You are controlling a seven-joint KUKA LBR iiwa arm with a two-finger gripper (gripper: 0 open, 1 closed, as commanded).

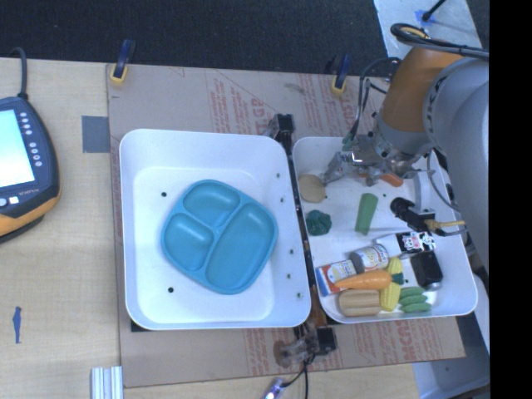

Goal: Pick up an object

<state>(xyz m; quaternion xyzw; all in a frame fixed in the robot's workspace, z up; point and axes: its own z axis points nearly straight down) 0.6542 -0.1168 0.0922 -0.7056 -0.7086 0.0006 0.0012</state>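
Observation:
My gripper (362,171) hangs low over the back of the right bin (465,306), its fingers spread apart with nothing between them. Just in front of it stands a green cylinder (366,212). A tan round piece (312,188) lies to its left by the bin wall, with a dark green lump (318,221) below that. Nearer the front lie a small bottle (357,264), an orange carrot (363,282), a tan bun (357,303), a yellow corn piece (391,294), a green pod (415,300) and a black block (427,268).
The left bin (141,306) holds a blue divided plate (219,235). A handheld controller (23,165) rests on the bench at far left. Blue and yellow clamps (121,63) hold the board's back edge. The arm's orange band (420,90) looms over the right bin's back corner.

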